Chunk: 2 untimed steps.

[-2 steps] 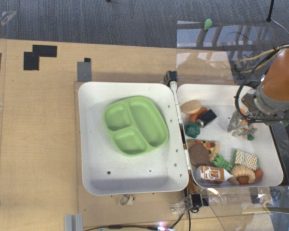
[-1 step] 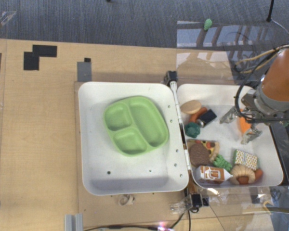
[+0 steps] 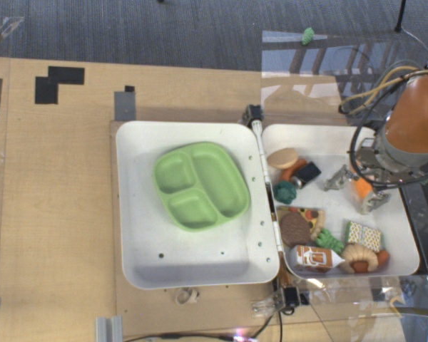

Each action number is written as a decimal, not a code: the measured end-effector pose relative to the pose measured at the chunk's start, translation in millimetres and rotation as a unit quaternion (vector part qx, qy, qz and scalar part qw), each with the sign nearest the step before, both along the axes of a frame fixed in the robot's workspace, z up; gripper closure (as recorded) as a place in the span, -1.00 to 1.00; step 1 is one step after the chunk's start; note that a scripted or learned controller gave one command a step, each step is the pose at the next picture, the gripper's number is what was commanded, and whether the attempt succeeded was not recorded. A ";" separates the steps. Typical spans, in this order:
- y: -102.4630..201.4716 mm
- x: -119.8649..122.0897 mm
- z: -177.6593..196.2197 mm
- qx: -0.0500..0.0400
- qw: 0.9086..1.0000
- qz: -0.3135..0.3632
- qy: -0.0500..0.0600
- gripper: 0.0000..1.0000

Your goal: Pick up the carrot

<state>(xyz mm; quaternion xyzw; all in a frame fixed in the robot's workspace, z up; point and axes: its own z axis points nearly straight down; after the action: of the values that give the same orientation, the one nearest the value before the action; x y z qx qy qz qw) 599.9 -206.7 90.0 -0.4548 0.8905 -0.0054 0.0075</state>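
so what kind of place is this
Most likely a robotics lab bench set up for pick-and-place trials. Two white bins sit on a wooden bench, one with a green tray, the other with toy food, and a robot arm with cables reaches in.

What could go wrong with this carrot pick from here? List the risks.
1. The gripper straddles an orange piece, probably the carrot, but little of it shows between the fingers, so the hold may be shallow and slip on lifting.
2. The gripper works near the right bin's far wall, so a sideways move might knock it.
3. Another orange item lies beside the bread roll; if that is the carrot, this grasp is on the wrong thing.
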 end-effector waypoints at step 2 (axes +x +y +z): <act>1.7 4.1 13.4 0.001 1.000 -0.001 -0.006 -1.00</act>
<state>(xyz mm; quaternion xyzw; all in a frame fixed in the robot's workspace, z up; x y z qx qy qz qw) 604.0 -205.0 103.5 -0.4541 0.8908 -0.0075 0.0133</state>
